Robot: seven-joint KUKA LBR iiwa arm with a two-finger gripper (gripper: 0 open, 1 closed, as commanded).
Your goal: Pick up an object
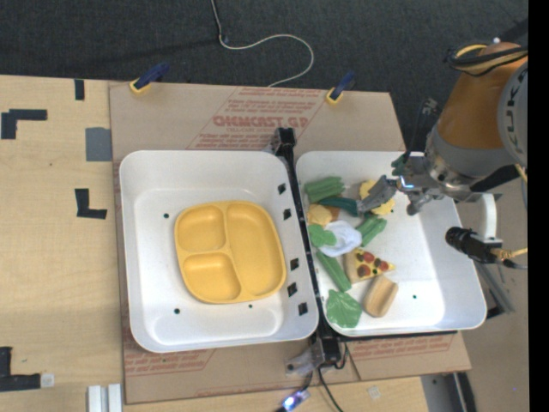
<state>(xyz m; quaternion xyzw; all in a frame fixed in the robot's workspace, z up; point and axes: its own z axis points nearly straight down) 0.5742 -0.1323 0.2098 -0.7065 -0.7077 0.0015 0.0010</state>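
The grey-and-orange arm is reaching in over the right-hand shallow white bin (446,303), and its two-finger gripper (396,194) is hanging above the far part of that bin, at the right fringe of a heap of toy food. Whether the gripper is released or clenched cannot be told here, and nothing is visibly being held. The heap is lying along the bin's left wall: green plastic leaves (324,187) near the far edge, a small yellow piece (382,202) just beside the gripper, a crumpled white piece (343,234), a pizza-slice toy (369,267) and a tan bread-roll toy (380,297) toward the near edge. The left-hand white bin (146,187) is carrying a yellow three-compartment plastic tray (230,251). The approach step appears to be under way. The next move is calling for a descent onto one separable item, probably the yellow piece, then closure and a lift.
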